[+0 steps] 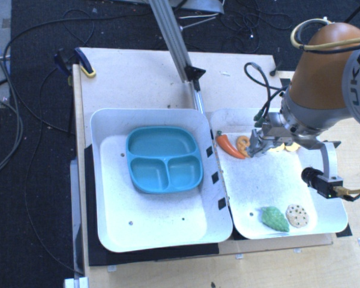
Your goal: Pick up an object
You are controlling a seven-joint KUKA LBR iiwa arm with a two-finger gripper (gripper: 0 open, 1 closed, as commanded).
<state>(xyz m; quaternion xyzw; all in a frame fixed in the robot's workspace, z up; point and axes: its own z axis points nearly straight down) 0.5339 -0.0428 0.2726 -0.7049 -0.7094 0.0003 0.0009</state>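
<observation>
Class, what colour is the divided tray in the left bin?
Light blue tray, seen best in the camera view.

Blue tray (165,159), left bin (108,221)

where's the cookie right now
The cookie lies in the near right corner of the right bin, just right of the green leafy piece.

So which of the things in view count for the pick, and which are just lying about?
For the job:
- claw, low in the right bin
- orange pepper beside it
- pretzel-like piece
- yellow item, partly hidden
- green leafy piece
- cookie

Lying about:
- blue divided tray in the left bin
- clamp on the bench corner
</observation>
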